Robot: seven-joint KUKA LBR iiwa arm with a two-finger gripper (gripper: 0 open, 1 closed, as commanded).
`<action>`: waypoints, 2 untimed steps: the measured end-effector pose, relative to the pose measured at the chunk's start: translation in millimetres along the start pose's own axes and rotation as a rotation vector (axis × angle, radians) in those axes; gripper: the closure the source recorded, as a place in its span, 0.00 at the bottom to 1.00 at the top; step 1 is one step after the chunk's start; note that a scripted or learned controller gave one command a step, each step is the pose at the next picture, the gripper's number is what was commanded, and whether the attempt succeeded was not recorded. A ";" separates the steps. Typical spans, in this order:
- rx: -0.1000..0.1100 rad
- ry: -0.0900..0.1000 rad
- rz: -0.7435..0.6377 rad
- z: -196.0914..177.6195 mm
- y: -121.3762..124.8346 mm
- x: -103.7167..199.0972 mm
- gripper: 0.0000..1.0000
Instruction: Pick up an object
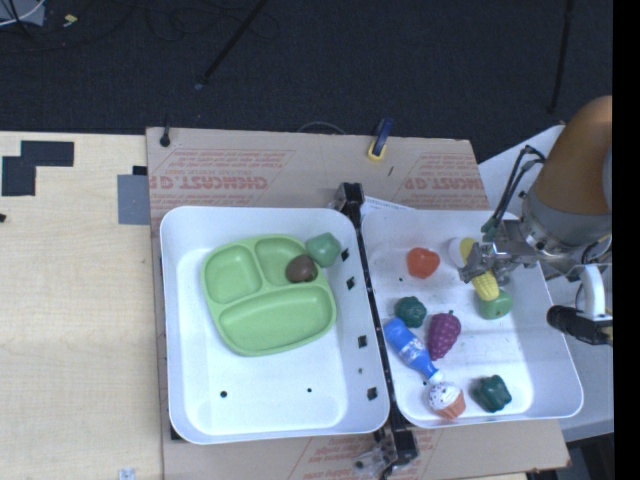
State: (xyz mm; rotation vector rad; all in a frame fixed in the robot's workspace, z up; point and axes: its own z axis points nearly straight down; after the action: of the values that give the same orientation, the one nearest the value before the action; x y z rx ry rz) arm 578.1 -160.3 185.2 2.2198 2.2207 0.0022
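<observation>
In the right bin (pixel 560 393), my gripper (pixel 480 264) hangs low over the upper right part, directly above a yellow corn toy (pixel 486 288). A light green round toy (pixel 495 307) lies against the corn's lower side. A pale yellow piece (pixel 465 248) shows just left of the gripper. Whether the corn is touched or held is hidden by the gripper body. The other toys in this bin are a red one (pixel 423 262), a dark green one (pixel 410 311), purple grapes (pixel 443 334), a blue bottle (pixel 408 346), a cupcake (pixel 444 399) and a dark green pepper (pixel 491 393).
The left bin (pixel 190 388) holds a green divided plate (pixel 268 313) with a brown toy (pixel 300 268) on it and a green toy (pixel 323 249) at its upper right edge. A black divider (pixel 365 308) separates the bins. The arm (pixel 575 178) comes in from the right.
</observation>
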 end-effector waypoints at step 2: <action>0.005 0.003 -0.003 -46.2 -10.7 41.1 1.00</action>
State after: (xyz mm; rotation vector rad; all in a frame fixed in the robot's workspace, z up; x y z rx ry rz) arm 567.3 -119.1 231.4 2.2210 2.2279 -0.0002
